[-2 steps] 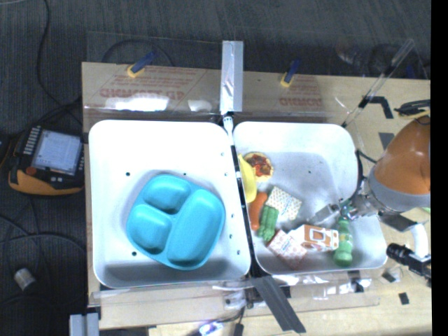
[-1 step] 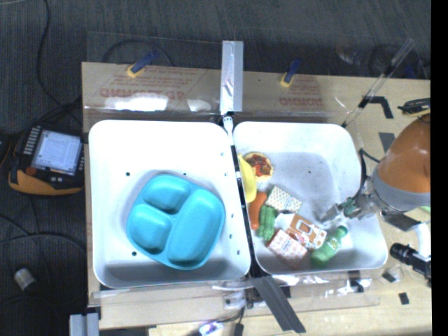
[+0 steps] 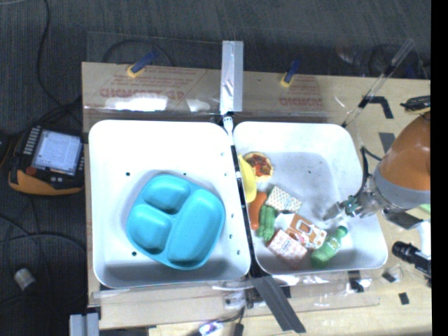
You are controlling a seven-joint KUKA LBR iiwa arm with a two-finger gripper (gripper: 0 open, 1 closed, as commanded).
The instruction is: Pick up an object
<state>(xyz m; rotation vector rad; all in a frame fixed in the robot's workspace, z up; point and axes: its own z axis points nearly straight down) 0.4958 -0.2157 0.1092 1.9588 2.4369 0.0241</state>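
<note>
A handheld control pad (image 3: 50, 158) with a lit screen lies on the dark floor at the far left, beside the bench.

The left bin (image 3: 112, 159) holds one thing: a blue divided tray (image 3: 176, 219) with three compartments, lying at a slant toward the bin's near side.

The right bin (image 3: 315, 152) holds a heap of small toy groceries crowded against its left wall and near side. Counting what can be told apart: one yellow banana (image 3: 247, 178) along the dividing wall, one round piece with a red centre (image 3: 260, 163) just beside it, one orange carrot (image 3: 257, 203), one green vegetable (image 3: 267, 218) touching the carrot, one checked packet (image 3: 283, 199), two printed red-and-white cartons (image 3: 297, 235) lying against each other, and one green bottle (image 3: 327, 249) nearest the bin's right corner. The far right part of that bin is bare white.

The arm (image 3: 409, 166) reaches in from the right, its orange band above the bin's right rim, wrist bent down and leftward. The gripper (image 3: 348, 206) sits low inside the right bin near its right wall, just above the green bottle and beside the cartons. Whether it is released or clenched cannot be told; nothing is seen held in it.
</note>
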